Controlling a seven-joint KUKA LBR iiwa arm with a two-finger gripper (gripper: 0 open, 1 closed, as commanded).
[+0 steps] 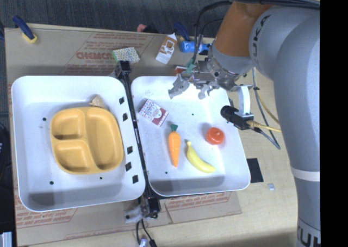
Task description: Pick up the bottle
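The camera looks down on two white bins side by side. The left bin point(32, 186) holds a yellow divided plate point(87, 140), with a small tan scrap point(97, 100) touching its far edge. The right bin point(234, 172) holds a small red-and-white packet point(153, 112) near its far left corner, a carrot point(174, 147) in the middle, a banana point(199, 159) just right of the carrot, and a tomato point(215, 135) further right.

The arm point(272, 34) reaches in from the right, and the gripper point(190, 89) hangs over the far edge of the right bin. Its fingers stand apart with nothing between them.

I cannot tell where the bottle is; nothing in either bin reads clearly as one.
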